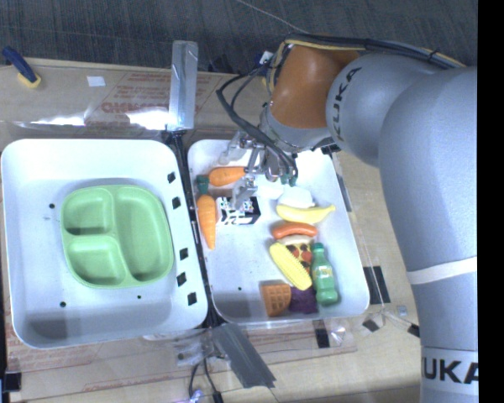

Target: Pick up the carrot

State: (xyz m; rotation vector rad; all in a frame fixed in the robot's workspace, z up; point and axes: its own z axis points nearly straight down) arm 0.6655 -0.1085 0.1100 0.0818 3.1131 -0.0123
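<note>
Carrot is lying lengthwise against the left wall of the right bin, just left of the gripper; gripper is hovering, state impossible to tell; likely light, rigid, slippery plastic, best pinched across its thicker upper half.

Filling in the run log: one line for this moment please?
task: pick carrot | gripper: over right bin, beside carrot | grasp: none seen | second carrot: near top wall | green tray: left bin

Two carrots, two bins, one tray.
</note>
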